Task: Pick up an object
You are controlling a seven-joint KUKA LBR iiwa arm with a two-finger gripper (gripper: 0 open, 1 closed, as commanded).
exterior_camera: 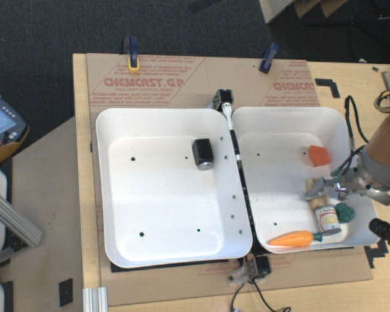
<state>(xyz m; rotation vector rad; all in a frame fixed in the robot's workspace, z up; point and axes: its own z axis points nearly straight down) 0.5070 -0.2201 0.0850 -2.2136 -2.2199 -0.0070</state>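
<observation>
My gripper (318, 188) is low inside the right bin (273, 125), near its right side, on the grey arm (380, 158) that comes in from the right. Just below it lies a small labelled jar (325, 217) with a green piece (345, 212) beside it. An orange block (319, 155) rests a little above the gripper, apart from it. A toy carrot (292, 239) lies along the bin's front wall. I see nothing clearly between the gripper's tips.
A black cylindrical object (203, 153) lies in the upper middle of the left bin (117, 174). A black divider strip (237, 168) runs between the bins. Clamps (132, 52) hold the board at the back.
</observation>
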